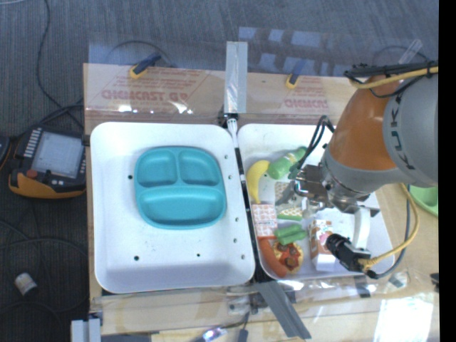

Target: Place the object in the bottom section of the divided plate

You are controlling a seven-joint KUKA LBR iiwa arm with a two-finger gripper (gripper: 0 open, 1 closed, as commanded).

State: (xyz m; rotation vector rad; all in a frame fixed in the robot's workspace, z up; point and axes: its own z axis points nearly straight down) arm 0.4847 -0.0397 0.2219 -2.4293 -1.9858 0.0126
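The gripper hangs over the right bin's toy food — light, stiff, probably slick, best pinched across a narrow middle — grip state unclear.

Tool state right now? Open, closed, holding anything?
Tool: cannot be told; it sits low over the clutter in the right bin, under the arm's wrist. The divided plate holds nothing.

Jaws hidden beneath the arm
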